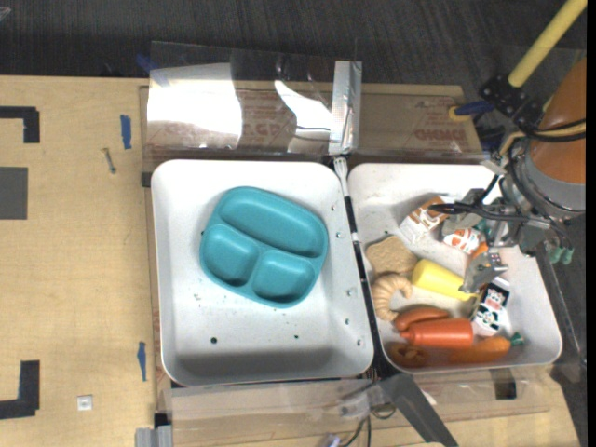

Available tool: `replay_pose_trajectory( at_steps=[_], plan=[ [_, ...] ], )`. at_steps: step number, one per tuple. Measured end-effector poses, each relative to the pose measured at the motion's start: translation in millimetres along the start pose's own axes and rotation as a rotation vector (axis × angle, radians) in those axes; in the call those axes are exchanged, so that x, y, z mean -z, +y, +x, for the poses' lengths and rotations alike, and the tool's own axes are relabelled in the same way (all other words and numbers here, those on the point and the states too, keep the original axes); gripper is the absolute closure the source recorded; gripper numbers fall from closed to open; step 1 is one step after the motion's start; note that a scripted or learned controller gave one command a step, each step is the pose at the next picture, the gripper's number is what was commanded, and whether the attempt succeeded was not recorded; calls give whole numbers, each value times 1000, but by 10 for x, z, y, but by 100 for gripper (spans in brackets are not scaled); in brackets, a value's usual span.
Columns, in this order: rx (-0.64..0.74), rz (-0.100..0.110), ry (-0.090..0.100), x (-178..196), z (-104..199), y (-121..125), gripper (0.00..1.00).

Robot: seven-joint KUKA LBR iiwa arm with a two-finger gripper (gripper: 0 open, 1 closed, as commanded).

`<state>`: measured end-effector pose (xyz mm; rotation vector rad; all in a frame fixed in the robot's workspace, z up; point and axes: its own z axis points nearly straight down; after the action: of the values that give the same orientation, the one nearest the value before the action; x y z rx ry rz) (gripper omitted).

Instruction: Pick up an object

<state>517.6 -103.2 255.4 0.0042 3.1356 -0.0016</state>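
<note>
The right white bin (377,186) holds several toy foods. A white and orange packet (436,225) lies near its middle, with a tan bread piece (388,253) and a croissant (391,291) to the left. A yellow block (441,278) sits at the centre, and a brown sausage (421,316) and an orange carrot (458,334) lie along the front. A black and white milk carton (491,308) stands at the right. My gripper (483,270) hangs low over the bin's right side, just right of the yellow block and above the carton. Nothing is seen held in it.
The left white bin (177,324) carries a teal divided plate (264,245). The grey arm with its orange band (568,133) and cables crowds the right bin's far right corner. A clear plastic wall (279,110) stands behind both bins. The wooden bench (65,250) stretches to the left.
</note>
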Motion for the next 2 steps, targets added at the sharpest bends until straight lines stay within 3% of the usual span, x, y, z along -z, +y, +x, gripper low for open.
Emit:
replay_pose_trajectory(
  at_steps=[1,2],
  plan=[
    [-130,-2,12,-1172,-429,-286,0],
    [-22,0,-2,-1673,-449,-976,0]
  ],
)
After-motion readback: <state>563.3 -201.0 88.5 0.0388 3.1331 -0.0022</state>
